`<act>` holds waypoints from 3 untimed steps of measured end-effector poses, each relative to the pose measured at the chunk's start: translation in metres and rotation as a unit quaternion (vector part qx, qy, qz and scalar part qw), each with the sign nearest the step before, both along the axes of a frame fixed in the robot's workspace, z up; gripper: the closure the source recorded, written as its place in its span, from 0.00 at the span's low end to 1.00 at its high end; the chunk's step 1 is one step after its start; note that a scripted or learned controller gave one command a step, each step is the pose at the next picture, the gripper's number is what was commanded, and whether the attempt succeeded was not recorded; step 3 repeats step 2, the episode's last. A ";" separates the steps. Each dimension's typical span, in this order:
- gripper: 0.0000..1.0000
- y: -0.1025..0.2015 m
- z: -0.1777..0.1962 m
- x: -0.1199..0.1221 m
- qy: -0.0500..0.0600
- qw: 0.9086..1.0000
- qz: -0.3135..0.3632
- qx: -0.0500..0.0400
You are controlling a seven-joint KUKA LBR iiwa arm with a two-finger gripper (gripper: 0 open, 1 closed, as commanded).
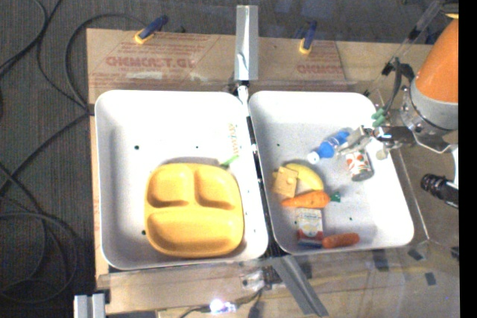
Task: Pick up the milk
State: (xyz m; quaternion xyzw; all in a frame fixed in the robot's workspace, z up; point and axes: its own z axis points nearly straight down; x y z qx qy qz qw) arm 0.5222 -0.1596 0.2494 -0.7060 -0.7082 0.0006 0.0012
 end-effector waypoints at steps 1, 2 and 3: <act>0.00 0.019 -0.128 -0.039 0.001 1.000 0.015 0.001; 0.00 0.039 -0.122 0.015 0.000 0.999 0.045 0.000; 0.00 0.039 -0.122 0.015 0.000 0.999 0.045 0.000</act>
